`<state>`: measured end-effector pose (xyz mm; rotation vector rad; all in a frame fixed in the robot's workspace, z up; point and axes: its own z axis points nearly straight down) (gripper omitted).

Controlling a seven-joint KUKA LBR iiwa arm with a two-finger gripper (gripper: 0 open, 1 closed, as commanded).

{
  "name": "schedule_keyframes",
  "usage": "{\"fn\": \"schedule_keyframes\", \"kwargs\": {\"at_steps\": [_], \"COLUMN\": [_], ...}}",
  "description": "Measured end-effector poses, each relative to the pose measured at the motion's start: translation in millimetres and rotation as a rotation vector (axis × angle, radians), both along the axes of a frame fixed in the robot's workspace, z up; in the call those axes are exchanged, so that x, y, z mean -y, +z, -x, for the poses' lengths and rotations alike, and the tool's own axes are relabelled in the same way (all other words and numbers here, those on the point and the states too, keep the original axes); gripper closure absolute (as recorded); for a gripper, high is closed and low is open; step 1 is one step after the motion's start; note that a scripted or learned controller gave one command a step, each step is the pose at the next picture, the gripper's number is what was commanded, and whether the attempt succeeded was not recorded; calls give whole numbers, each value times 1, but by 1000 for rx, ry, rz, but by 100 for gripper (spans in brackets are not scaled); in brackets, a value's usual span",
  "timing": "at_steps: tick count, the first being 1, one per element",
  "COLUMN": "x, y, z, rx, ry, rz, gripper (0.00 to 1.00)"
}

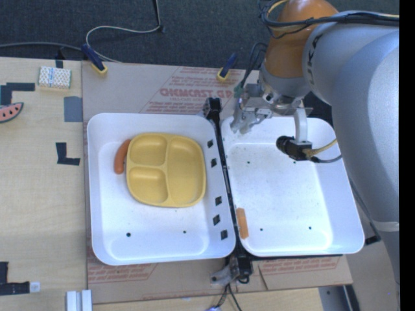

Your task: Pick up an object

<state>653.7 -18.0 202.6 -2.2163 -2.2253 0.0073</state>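
Orange shows twice among the loose things: a small carrot-like piece [242, 223] lying in the right bin [292, 193] against its left wall, and a sausage-shaped piece [119, 157] in the left bin [155, 241], tucked against the edge of a yellow divided plate [166, 170]. The gripper [246, 118] hangs at the far left corner of the right bin, close to the divider between the two bins. From where the camera looks down, its tips are a dim tangle of metal, and I cannot tell whether it is spread or closed; nothing is visible in its grasp.

I'd judge this to be the approach stage, before any grab. The nearest candidate, the carrot-like piece, lies well apart from the tool, toward the front of the same bin and hard against the wall. Getting it would call for a travel along the divider toward the front, then a descent with little room on the wall side. The sausage-shaped piece sits across the divider from the tool, and touches the plate, which crowds any grip there too.
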Motion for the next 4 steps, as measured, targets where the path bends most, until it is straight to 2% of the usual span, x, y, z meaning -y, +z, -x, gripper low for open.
{"fn": "schedule_keyframes", "kwargs": {"at_steps": [1, 2, 3, 4], "x": [0, 0, 0, -1], "y": [0, 9, 9, 19], "z": [0, 0, 0, 0], "rx": [0, -1, -1, -2], "ry": [0, 1, 1, 2], "rz": [1, 0, 1, 0], "gripper": [0, 100, 0, 100]}}
